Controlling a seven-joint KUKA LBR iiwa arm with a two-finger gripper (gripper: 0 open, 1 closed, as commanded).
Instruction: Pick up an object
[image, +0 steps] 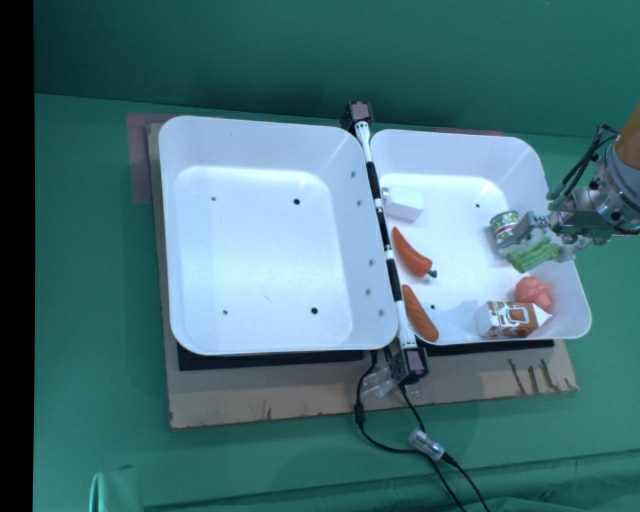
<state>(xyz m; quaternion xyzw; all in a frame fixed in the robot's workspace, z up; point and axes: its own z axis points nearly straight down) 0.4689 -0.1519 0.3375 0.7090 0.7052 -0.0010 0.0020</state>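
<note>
The tool (560, 226) sits at the right edge of the right bin (455, 150), hanging from the grey arm (615, 190) that reaches in from the right. Whether the tool is spread, pressed together or pinching something cannot be told at this size.

Just left of the tool lies one small tin can (507, 228) on its side, with a green and white label. Directly below the tool and touching the can's lower right lies one pale green piece (532, 254), long and flat. Whether the tool touches either one is not clear.

Farther below the tool, near the bin's right wall, rests one pink lump (534, 291). Just below and left of that stands one small carton (511, 319) with red and white print, in the bin's near right corner.

Well to the left of the tool lie two orange-red carrots. One carrot (411, 252) lies at a slant in the middle of the bin's left half. The second carrot (420, 314) lies below it, close to the bin's left wall. Above them, still well left of the tool, sits one white block (401, 203).

There are two white bins, side by side and touching along a black and white strip (378, 210). The left bin (200, 140) lies beyond it, farthest from the tool. Both bins rest on a brown board (300, 400) on the green worktop (90, 350). Black cables (385, 430) trail from the near end of the strip across the worktop.
</note>
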